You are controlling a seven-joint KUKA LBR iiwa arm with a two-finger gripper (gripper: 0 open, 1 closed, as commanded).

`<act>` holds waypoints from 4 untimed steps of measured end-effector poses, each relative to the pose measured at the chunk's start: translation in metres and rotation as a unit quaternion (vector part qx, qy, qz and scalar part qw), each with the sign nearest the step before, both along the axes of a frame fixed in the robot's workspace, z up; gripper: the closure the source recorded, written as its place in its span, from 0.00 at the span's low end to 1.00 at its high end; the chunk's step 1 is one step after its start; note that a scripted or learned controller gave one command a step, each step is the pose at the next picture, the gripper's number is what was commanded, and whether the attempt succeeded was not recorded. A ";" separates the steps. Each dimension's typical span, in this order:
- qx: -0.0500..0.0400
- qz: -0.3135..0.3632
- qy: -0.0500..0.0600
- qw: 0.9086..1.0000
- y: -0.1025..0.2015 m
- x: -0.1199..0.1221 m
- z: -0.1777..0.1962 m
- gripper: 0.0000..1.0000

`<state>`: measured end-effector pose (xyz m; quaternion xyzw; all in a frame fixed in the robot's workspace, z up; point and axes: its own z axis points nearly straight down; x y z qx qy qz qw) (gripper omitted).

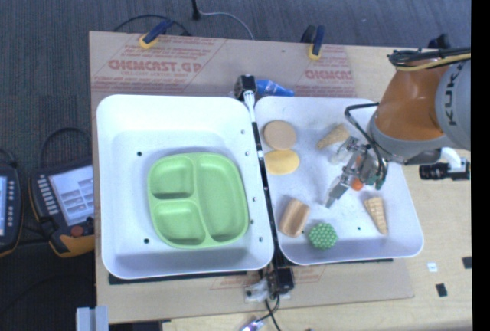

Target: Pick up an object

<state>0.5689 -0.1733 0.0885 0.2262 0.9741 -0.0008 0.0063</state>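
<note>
Below and left of the end effector (338,194) lies a round, bumpy green ball (322,235), with a tan bread-like piece (293,216) beside it. End effector finger state: cannot tell.

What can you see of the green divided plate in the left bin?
The green divided plate is a pale green, plastic-looking tray with rounded corners and three compartments: two smaller ones on the view's left, one long one on the right. It lies flat, slightly rotated, near the middle of the left bin, resting on its floor. Its compartments hold nothing, and nothing else touches it.
</note>
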 end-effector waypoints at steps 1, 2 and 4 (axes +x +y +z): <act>-0.001 0.051 0.000 0.999 0.036 0.003 0.000 0.00; 0.002 0.137 0.008 0.991 0.018 0.089 0.000 0.00; -0.001 0.232 0.003 0.973 0.013 0.064 -0.001 0.00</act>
